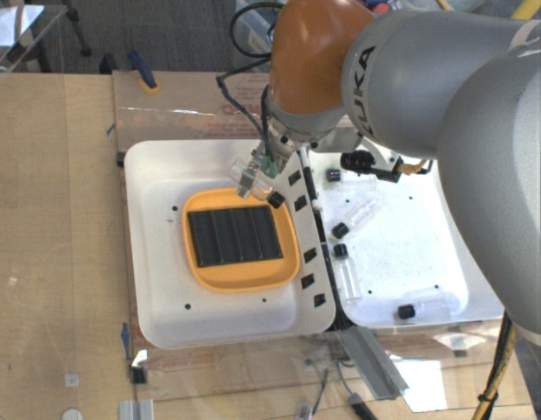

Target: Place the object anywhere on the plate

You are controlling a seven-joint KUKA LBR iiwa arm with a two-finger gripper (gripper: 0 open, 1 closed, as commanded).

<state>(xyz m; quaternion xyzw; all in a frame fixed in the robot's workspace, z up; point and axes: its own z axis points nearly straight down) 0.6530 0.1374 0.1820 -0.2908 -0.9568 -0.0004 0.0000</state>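
Camera view, looking down at a slant, shows the grey KUKA arm with its orange band (pixel 319 46) reaching in from the right and bending down over the far inner corner of the left shallow white bin (pixel 152 261). Its bulky grey links cover the upper right of the scene, and the orange section sits directly above the wrist. Below the wrist the two-finger gripper (pixel 253 180) points down and slightly left, its tip just above the far right corner of the orange rounded-square plate with a dark ribbed centre (pixel 240 239). A small clear, glassy-looking object (pixel 249 178) appears at the fingertips, but it is too small and blurred to say whether it is pinched between them, and whether the jaws are spread or pressed together cannot be told. That object is at the plate's far rim, seemingly not resting on the dark ribbed area. The plate lies flat in the middle of the left bin, with bare white floor around it on all sides. The right shallow white bin (pixel 402 234) touches the left one along a dark seam carrying a row of small black clips (pixel 309 256). In the right bin lie a clear plastic tube (pixel 358 213) near the middle, another clear tube with a black cap (pixel 425 308) toward the near edge, and a black-handled item (pixel 371 164) at the far edge, partly under the arm. Both bins rest on a light wooden bench (pixel 52 234).
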